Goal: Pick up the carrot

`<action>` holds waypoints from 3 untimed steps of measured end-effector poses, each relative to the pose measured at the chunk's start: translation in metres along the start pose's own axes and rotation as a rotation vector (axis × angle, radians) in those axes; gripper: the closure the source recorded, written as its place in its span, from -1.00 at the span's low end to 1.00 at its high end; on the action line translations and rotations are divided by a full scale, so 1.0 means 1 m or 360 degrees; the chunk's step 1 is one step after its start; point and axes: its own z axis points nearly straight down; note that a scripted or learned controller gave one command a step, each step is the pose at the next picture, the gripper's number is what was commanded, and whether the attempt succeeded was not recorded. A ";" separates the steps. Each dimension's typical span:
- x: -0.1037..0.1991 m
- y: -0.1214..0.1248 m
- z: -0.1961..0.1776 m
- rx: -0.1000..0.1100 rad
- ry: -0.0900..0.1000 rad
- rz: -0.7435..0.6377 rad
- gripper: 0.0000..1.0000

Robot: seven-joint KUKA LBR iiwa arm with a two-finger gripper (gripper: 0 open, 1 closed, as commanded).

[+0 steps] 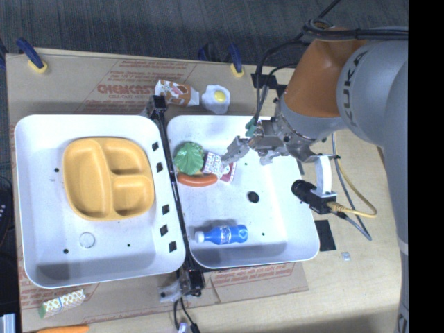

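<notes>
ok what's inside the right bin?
The right bin holds a green leafy vegetable, an orange-red piece, likely the carrot, just below it, a small printed packet, and a blue bottle. The end effector covers part of the bin floor.

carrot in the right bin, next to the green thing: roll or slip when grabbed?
The carrot looks smooth and rounded, so it may roll or squirt out of a pinch. It lies touching the green vegetable, which may shift too. Probably a light, stiff toy.
</notes>
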 end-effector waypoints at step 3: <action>0.029 0.083 0.031 -0.0006 -0.0003 -0.0355 -1.00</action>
